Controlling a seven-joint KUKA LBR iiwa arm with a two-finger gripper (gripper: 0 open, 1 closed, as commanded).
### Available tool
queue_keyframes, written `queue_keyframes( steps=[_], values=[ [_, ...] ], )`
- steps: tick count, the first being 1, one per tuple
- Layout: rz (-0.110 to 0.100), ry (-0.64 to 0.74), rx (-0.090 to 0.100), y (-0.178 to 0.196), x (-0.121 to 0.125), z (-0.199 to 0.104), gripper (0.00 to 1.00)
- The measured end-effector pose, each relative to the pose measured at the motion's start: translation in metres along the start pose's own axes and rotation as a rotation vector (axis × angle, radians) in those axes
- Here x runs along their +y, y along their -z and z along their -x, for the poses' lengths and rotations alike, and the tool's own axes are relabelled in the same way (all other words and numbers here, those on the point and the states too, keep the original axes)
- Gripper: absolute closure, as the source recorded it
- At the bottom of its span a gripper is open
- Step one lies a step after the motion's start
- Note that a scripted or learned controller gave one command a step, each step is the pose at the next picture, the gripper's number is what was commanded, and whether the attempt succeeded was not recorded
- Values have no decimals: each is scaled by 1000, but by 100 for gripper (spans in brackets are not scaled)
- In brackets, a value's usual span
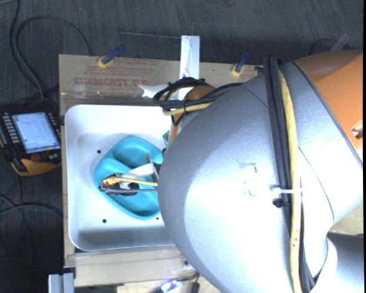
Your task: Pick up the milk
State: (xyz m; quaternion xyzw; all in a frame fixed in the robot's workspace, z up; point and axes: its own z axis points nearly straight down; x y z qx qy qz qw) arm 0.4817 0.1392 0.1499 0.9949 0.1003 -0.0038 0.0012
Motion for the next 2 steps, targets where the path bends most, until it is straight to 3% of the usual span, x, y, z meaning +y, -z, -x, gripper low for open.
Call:
queue_keyframes(
  steps=[1,2],
  values=[
    [0,0,0,0,0,0,0],
    [1,607,1,32,42,3,0]
  ],
)
